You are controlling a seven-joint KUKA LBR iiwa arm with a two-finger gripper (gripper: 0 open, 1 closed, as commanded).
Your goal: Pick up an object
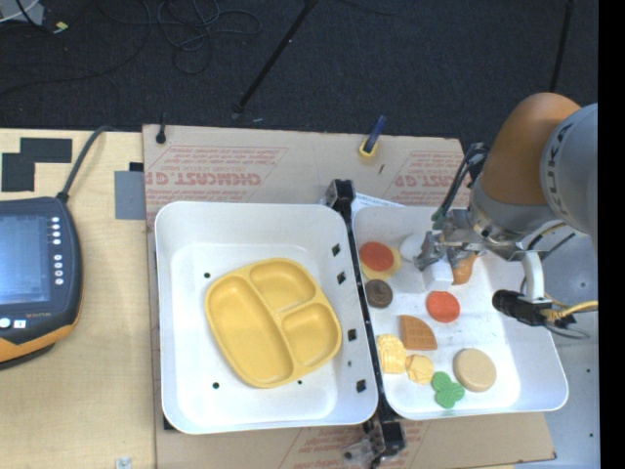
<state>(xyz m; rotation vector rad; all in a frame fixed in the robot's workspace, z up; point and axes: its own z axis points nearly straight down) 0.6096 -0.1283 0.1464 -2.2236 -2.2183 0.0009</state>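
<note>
- The end effector (441, 252) hangs low over the right bin (547, 379), at about two o'clock in it; whether it is spread or pinching, I cannot tell.
- An orange piece (462, 269) lies just beside it, the red round piece (443, 306) at its six o'clock.
- Judged best: centre over one piece, clear of neighbours, then descend straight.

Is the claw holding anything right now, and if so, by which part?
It cannot be told. The claw hangs low in the right bin, with a small orange item right beside it, but whether that item is gripped is unclear.
</note>
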